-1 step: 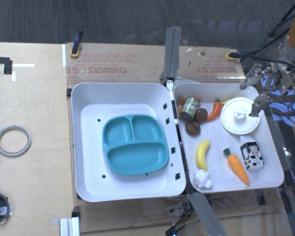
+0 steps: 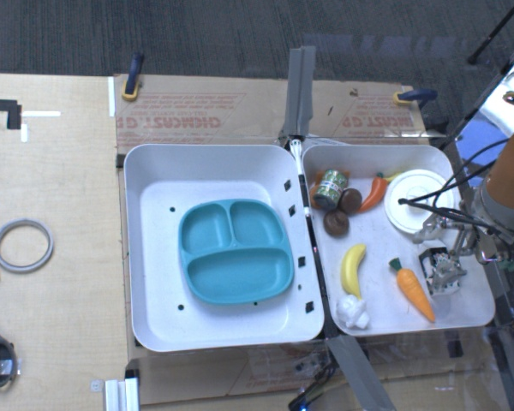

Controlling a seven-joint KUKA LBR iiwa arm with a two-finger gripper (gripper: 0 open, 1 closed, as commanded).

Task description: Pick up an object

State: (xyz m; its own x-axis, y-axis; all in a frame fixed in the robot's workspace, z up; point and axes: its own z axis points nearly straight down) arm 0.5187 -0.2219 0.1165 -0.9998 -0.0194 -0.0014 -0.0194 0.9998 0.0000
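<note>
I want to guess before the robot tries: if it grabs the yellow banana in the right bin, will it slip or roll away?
The banana looks like smooth toy plastic, so it may slip a little. Its curved shape lying flat probably makes it spin rather than roll far. It seems small and likely light. The carrot and the white lump lie close, so a push might bump them.

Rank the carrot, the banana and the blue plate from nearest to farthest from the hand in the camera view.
Measured from the hand:
1. Carrot, just to its left in the right bin.
2. Banana, farther left in the same bin.
3. Blue plate, in the left bin.
</note>
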